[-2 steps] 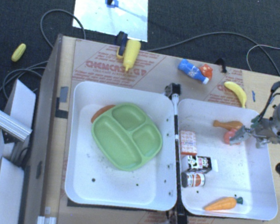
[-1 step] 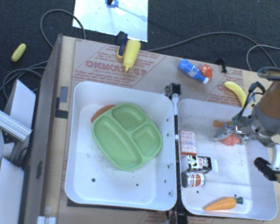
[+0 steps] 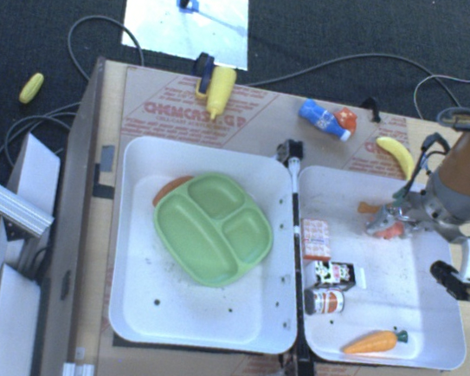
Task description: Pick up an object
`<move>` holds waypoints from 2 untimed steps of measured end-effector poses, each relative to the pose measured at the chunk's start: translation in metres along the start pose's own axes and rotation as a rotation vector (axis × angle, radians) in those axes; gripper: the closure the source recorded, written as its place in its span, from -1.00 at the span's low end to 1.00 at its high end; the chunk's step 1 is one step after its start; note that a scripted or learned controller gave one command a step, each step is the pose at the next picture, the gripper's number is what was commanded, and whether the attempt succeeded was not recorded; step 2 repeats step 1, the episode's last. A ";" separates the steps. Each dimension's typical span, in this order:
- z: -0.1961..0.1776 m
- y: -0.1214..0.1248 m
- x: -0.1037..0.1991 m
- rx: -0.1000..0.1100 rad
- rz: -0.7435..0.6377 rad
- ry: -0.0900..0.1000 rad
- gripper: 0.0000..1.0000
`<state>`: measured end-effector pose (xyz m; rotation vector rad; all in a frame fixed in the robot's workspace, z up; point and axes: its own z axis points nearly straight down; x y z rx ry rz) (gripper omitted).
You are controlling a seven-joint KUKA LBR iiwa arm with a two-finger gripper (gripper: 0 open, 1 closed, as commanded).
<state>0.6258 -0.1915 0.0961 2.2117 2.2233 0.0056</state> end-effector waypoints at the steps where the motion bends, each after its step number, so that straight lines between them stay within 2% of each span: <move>1: -0.060 0.011 0.066 0.001 0.000 0.002 1.00; 2: -0.060 0.011 0.066 0.001 0.000 0.002 1.00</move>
